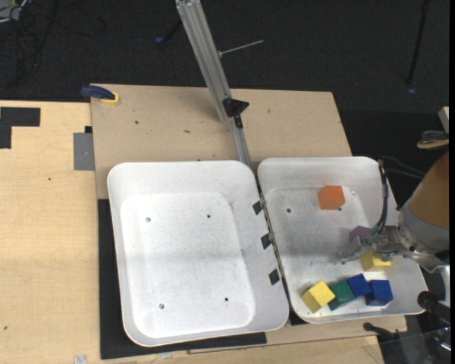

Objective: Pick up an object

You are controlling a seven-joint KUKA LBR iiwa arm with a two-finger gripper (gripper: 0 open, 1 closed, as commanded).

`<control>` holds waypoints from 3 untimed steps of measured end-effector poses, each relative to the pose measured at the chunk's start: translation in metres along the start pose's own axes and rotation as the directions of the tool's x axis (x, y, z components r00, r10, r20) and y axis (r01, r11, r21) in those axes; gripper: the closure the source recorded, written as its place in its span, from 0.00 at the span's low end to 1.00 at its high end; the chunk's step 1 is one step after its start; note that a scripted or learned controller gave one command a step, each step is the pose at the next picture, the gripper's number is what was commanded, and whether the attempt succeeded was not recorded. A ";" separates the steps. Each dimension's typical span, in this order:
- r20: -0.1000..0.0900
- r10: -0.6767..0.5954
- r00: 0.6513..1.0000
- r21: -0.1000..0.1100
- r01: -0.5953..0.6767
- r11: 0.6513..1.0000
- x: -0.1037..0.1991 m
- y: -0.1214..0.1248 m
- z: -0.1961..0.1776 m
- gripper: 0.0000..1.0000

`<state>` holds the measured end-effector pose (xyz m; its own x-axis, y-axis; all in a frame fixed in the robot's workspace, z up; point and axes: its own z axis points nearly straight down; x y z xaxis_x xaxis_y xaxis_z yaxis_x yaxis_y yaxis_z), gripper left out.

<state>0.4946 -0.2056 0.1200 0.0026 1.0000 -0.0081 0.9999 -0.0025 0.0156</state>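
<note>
Nearest the camera, along the front wall of the right bin (288,174), lies a cluster of four blocks: a yellow block (316,295) at the left, a green block (340,293) touching it, then two blue blocks (359,284) (379,292) side by side. Just behind this cluster, near the bin's right wall, a second, smaller yellow block (376,262) lies directly under the tool (371,243). The tool enters from the right on the grey arm (426,211); its fingers point down and leftward into the bin, but whether they are spread or closed cannot be told, and nothing is visibly held between them. A small purple piece (359,233) sits just beside the tool tip. Farther back, an orange block (331,197) stands alone, well apart from the rest, with bare floor around it. Count: two yellow, two blue, one green, one orange, one purple. The left bin (136,174) adjoins the right one along a shared edge. Beyond both bins, the brown worktop (303,120) carries a slanted metal rail (206,51).
</note>
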 end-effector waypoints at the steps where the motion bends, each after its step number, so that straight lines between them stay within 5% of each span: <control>1: 0.000 0.006 1.000 -0.002 -0.006 1.000 -0.001 0.001 -0.009 1.00; 3: -0.007 -0.004 1.000 0.012 0.004 1.000 -0.004 0.004 -0.122 1.00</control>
<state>0.4972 -0.2081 0.2418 -0.0016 1.0000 -0.0014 1.0000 0.0016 0.0033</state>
